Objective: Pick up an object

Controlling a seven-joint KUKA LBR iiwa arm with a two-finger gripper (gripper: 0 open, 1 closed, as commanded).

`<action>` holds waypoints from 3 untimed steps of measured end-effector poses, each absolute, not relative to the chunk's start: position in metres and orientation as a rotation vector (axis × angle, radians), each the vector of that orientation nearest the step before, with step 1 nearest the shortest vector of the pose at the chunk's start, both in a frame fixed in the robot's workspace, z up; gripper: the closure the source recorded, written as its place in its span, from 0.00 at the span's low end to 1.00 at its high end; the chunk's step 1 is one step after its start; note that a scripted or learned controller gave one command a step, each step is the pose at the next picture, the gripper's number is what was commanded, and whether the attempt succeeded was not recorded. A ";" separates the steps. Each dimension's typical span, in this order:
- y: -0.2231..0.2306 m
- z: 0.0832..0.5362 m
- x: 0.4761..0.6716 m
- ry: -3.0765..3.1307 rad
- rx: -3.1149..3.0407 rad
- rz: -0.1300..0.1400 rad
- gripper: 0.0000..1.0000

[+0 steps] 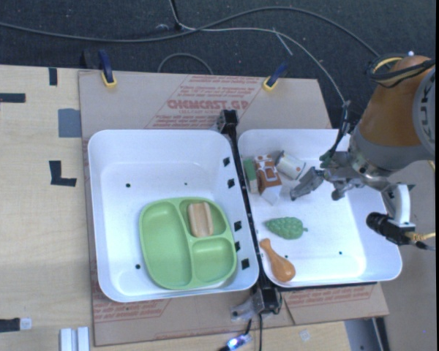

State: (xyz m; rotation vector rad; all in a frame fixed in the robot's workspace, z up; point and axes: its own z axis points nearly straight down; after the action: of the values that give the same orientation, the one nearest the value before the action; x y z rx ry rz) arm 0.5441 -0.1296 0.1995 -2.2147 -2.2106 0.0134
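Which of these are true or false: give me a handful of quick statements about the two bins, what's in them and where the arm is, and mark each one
1. The green divided plate lies in the left bin. True.
2. The tan bread-like piece sits in the right bin. False: it rests in a compartment of the green plate.
3. The green leafy item lies in the right bin. True.
4. The gripper hovers over the left bin. False: it is over the right bin, near the small white object.
5. The orange spoon-like item is on the plate. False: it lies in the right bin, near its front edge.
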 end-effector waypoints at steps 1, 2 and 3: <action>-0.129 0.206 0.547 -2.221 -2.218 0.002 0.00; -0.129 0.141 0.542 -2.217 -2.216 0.009 0.00; -0.128 0.088 0.541 -2.219 -2.217 0.006 0.00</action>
State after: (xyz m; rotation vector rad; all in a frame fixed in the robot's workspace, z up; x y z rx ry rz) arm 0.5408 -0.1284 0.0876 -2.2173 -2.2194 0.0059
